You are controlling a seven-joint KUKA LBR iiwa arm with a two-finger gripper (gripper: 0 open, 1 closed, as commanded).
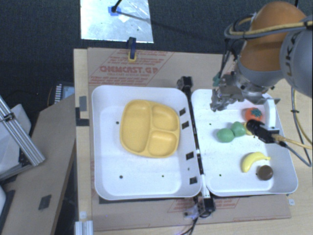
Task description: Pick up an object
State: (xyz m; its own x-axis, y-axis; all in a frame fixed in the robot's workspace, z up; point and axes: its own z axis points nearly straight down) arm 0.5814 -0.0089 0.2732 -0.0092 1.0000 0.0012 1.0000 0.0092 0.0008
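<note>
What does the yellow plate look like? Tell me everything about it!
The yellow plate looks like smooth plastic, squarish with rounded corners. Raised ridges split it into three sections: one big on the left, two smaller on the right. It lies flat, turned slightly askew, in the middle of the left bin, with nothing on it.

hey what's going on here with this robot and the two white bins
A grey and orange robot arm reaches in over the right bin, its gripper poised near the bin's upper left with nothing visibly held. Lying in that bin are a green object, an orange-red object, a banana and a small brown object. The left bin holds a yellow divided plate.
</note>
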